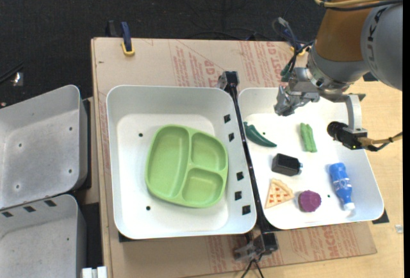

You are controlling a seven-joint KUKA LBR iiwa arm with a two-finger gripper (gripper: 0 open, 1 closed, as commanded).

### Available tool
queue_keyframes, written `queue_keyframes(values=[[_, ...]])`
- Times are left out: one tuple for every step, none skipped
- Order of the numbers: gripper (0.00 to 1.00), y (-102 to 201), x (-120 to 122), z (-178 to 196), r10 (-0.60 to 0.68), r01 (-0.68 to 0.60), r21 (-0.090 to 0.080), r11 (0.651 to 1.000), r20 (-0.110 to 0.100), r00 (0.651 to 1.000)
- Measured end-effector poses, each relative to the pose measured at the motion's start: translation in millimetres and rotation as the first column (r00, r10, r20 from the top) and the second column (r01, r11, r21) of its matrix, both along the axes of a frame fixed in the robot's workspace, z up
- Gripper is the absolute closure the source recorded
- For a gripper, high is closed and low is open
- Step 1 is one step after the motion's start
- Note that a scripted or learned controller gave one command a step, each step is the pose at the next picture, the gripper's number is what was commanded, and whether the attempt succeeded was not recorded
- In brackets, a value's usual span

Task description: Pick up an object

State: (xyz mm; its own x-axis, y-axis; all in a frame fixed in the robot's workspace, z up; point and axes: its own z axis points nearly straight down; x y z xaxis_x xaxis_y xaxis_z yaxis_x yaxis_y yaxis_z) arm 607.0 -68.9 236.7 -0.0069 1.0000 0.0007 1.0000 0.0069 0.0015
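Two shallow white bins sit on the bench. Left bin [122, 142] holds a light green divided plastic plate [187, 166]. Right bin [368, 203] has a dark green pepper-shaped toy [259, 134] near its left wall, closest to the claw [286, 102], which hangs just above it toward the far edge. Can't tell the claw's opening, honestly. Pepper looks light, stiff, a bit slick; I'd pinch it across the middle.

Right bin [368, 171]: dark green pepper [259, 134], green pod [308, 137], black block [286, 164], pizza slice [278, 194], purple lump [309, 200], blue bottle [341, 185].
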Motion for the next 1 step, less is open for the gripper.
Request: queue_keyframes(values=[[1.0,49.8,1.1,-11.0,0.0,0.0,0.001,1.0,-0.002,1.0]])
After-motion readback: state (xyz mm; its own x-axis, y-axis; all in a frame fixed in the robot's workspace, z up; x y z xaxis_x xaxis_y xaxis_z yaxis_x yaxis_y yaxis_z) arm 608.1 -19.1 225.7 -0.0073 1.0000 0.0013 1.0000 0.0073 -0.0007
